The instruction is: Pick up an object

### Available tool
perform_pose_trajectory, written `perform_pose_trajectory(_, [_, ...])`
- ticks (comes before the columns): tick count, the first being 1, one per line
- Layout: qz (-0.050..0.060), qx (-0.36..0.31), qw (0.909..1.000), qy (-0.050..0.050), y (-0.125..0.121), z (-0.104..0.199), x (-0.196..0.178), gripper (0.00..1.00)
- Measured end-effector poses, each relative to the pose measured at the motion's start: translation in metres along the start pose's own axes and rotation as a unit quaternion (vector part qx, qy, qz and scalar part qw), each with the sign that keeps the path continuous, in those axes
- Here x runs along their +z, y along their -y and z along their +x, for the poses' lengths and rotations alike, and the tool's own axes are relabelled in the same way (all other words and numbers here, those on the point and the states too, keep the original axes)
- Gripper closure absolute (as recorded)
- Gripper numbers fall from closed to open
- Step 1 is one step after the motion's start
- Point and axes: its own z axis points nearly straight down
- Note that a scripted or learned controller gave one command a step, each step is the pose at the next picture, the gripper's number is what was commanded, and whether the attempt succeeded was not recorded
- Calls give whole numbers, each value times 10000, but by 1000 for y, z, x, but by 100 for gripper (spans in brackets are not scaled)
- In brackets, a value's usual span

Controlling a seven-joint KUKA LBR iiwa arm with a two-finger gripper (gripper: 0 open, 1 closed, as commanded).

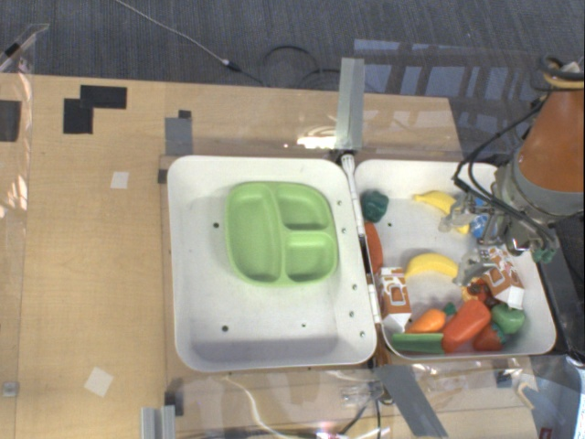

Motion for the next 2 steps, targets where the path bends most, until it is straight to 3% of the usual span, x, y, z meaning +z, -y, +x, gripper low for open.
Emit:
perform_pose_trajectory(1, [-10, 20, 10000, -42, 11, -32, 97, 0])
perform_pose_trajectory(2, [3, 362, 9993, 32, 2, -33, 132, 0])
